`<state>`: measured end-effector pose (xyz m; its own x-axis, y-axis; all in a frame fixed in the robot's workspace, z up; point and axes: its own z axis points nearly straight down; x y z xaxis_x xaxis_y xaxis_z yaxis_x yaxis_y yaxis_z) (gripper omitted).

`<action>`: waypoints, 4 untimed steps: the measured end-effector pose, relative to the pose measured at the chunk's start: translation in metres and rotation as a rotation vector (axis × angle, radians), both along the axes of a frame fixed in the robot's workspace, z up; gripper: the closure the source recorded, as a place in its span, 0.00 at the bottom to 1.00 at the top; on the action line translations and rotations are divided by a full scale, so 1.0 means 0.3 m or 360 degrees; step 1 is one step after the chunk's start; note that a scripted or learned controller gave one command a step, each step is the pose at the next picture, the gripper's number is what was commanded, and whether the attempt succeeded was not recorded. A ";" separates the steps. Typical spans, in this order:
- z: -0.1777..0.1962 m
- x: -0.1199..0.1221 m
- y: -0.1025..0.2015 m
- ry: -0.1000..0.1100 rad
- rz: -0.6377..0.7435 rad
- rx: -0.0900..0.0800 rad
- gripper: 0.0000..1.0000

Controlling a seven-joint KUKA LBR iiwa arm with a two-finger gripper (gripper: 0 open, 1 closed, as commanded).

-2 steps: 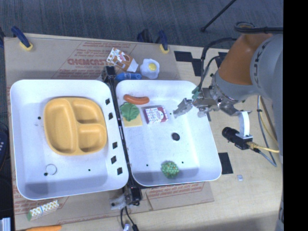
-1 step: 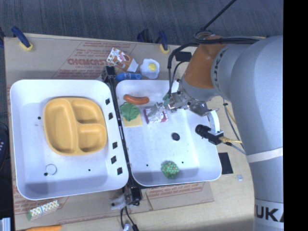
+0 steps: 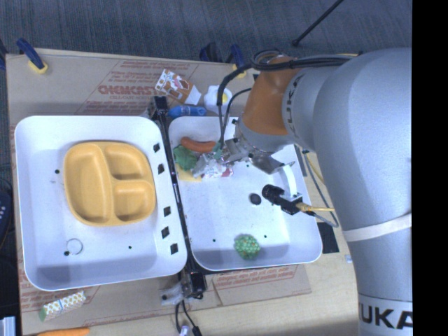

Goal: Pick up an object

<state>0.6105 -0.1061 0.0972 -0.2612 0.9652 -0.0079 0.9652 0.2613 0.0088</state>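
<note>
Objects for picking lie in the right-hand shallow white bin: a crumpled silvery wrapper with red and green print, a leafy green toy vegetable touching it on the left, an orange sausage-shaped toy just behind both, a green speckled ball near the front wall, and a small dark disc on the bin floor between the ball and the wrapper. The left-hand white bin carries a yellow plastic tray with three compartments, well apart from the arm.

Judging by how things lie, the pick is not finished: every object rests on a bin floor and none is lifted. The grey arm with its orange band reaches over the back part of the right bin, and the hand sits low at the cluster in the back left corner, against or just above the silvery wrapper. That wrapper looks like the likely target, though the green vegetable is close enough to be caught along with it.

The hand's state cannot be told: the wrist and cables cover it from above, and the wrapper's glare blends with the metal. Nothing is visibly pinched. What is left, as far as can be judged, is securing a grip and lifting clear of the bin.
</note>
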 end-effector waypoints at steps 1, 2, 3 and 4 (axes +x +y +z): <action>0.001 -0.016 0.025 -0.0006 -0.0200 0.0002 0.00; 0.001 -0.017 0.029 -0.0012 -0.0796 0.0014 0.00; 0.037 -0.016 0.031 -0.0006 -0.0789 0.0018 1.00; 0.037 -0.017 0.031 -0.0005 -0.0789 0.0018 0.00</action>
